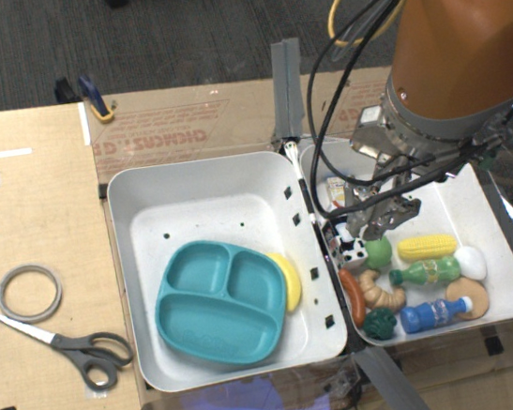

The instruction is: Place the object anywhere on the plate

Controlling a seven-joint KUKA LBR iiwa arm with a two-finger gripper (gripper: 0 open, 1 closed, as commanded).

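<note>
A teal divided plate (221, 301) lies in the left bin (196, 189), toward its front. A yellow piece (291, 280) peeks out from under the plate's right edge. My gripper (379, 220) hangs low over the left half of the right bin (502, 231), just above a green round toy (378, 253) and a black-and-white spotted block (351, 252). Whether anything is in its grasp is hidden from this angle. The arm's orange band (462, 19) covers the bin's back part.
The right bin holds several toys: a corn cob (426, 246), a green bottle (427, 272), a blue bottle (435, 313), a white egg (472, 262), a sausage (352, 298) and a dark green piece (380, 324). Scissors (73, 348) and a tape roll (29, 292) lie on the bench at left.
</note>
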